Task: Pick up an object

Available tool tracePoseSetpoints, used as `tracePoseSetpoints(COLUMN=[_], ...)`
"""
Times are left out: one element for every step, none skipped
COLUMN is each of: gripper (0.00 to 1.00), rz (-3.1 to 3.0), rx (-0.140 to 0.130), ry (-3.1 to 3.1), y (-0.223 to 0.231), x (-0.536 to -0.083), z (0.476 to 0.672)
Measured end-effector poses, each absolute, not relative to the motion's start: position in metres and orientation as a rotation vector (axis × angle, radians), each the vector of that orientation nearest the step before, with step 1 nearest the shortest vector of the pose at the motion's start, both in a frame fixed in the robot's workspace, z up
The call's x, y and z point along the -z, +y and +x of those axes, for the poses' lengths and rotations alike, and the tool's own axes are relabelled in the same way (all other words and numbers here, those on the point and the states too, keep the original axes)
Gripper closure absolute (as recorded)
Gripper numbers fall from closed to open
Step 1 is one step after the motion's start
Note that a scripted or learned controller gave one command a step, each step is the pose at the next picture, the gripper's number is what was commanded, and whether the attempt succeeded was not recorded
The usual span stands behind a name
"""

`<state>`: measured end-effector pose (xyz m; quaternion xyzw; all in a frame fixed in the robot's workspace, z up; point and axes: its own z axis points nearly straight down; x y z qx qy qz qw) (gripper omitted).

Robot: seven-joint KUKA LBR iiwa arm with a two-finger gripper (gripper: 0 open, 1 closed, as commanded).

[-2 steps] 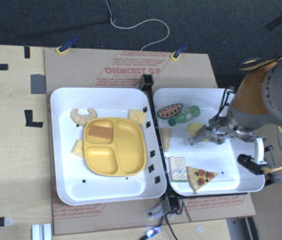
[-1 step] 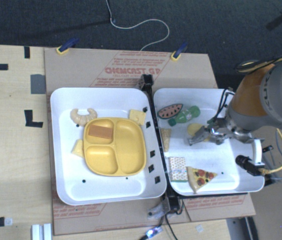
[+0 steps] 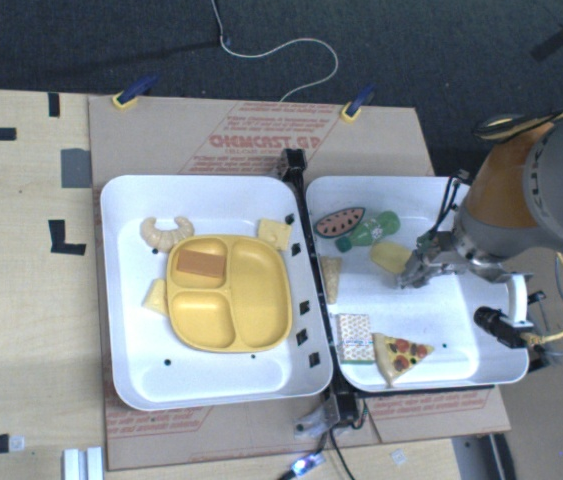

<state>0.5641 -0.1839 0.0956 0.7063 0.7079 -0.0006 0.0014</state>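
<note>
The gripper (image 3: 413, 273) sits low in the right bin (image 3: 461, 363), near its middle, and its dark tip is just beside the yellow lump (image 3: 391, 257), which lies to its upper left. Whether the two touch cannot be told. How far the gripper is spread cannot be told either, as the tip is a small dark blur, and nothing can be seen clamped in it.

The arm (image 3: 521, 203) comes in from the right over the bin's far right wall, its orange band uppermost and the grey wrist sloping down and leftward to the gripper.

Other things in the right bin: a watermelon slice (image 3: 340, 220) at the upper left corner, a green piece (image 3: 376, 228) touching it on the right, just above the yellow lump; a cracker (image 3: 330, 278) by the left wall; a patterned square (image 3: 353, 333) below that; and a pizza slice (image 3: 399, 354) near the front wall, well apart from the gripper.

The left bin (image 3: 126, 348) holds a yellow tray (image 3: 246, 303) with a brown slab (image 3: 200, 262) in its upper left compartment. A croissant (image 3: 164, 231) lies at the tray's upper left, a cheese wedge (image 3: 274, 232) at its upper right, and another yellow piece (image 3: 155, 295) at its left edge. Both bins rest on cardboard (image 3: 251, 138) on the desk (image 3: 21, 298).
</note>
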Motion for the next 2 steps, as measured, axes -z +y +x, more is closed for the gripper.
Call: tracePoseSetpoints(gripper=[1.00, 1.00], rz=[2.219, 2.218], rx=[-0.002, -0.002], ry=[2.221, 2.221], y=[-0.186, -0.186], x=[-0.139, -0.187], z=[0.569, 0.560])
